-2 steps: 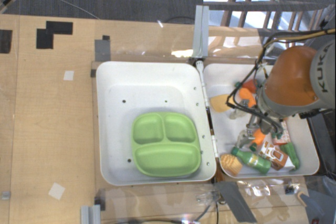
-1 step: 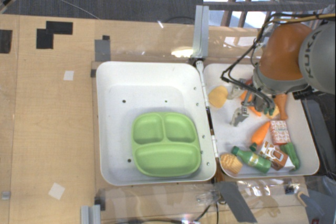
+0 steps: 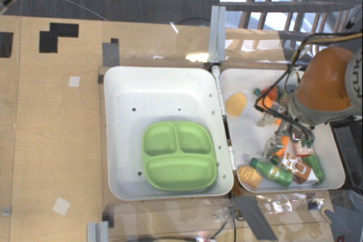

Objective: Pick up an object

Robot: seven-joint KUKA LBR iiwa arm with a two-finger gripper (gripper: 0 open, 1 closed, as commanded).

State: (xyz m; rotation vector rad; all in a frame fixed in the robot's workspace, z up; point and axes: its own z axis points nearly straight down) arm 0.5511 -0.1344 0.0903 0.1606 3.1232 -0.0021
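Nearest, at the lower right of the frame, a green bottle (image 3: 273, 172) lies on its side in the right bin (image 3: 244, 127), touching a tan bread roll (image 3: 249, 176) and a small carton (image 3: 294, 166). Just above them the gripper (image 3: 282, 142) hangs over the clutter; whether it grips anything cannot be told. Left, a green divided plate (image 3: 179, 155) sits in the left bin (image 3: 122, 122). Farther up, a yellowish round piece (image 3: 236, 103) lies apart.

The arm (image 3: 332, 85) is grey with 1 rounded orange band above the wrist, black cables looping beside it, and a metallic gripper (image 3: 286, 136) below.
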